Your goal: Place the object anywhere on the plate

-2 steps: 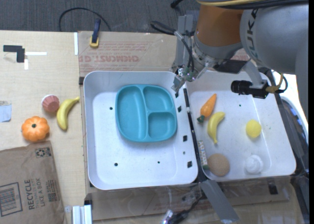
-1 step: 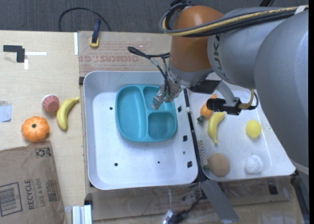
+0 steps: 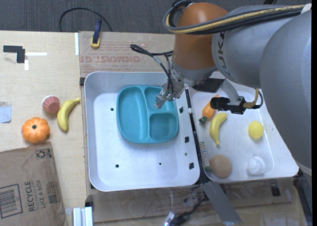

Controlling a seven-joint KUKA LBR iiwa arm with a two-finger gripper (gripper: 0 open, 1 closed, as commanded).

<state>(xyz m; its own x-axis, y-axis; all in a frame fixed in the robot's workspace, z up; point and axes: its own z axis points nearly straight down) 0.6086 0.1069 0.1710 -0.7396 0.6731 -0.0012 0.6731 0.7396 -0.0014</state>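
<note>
A teal divided plate (image 3: 147,115) lies in the left white bin (image 3: 138,173), toward its upper middle. My gripper (image 3: 164,98) hangs from the orange wrist band over the plate's upper right corner, close to the plate's rim. I see nothing clearly held at its tip. In the right bin (image 3: 277,145) lie a yellow banana (image 3: 217,127), a small orange piece (image 3: 208,111) beside it, a yellow lemon (image 3: 255,130), a brown round object (image 3: 221,166) and a white object (image 3: 255,166). The arm's bulk hides the right bin's upper part.
Outside the bins, on the wooden bench at left, sit a small pumpkin (image 3: 35,130), a second banana (image 3: 66,114) and a pink cupcake (image 3: 50,104). A cardboard box (image 3: 27,185) stands at the lower left. A divider ridge (image 3: 194,136) separates the two bins.
</note>
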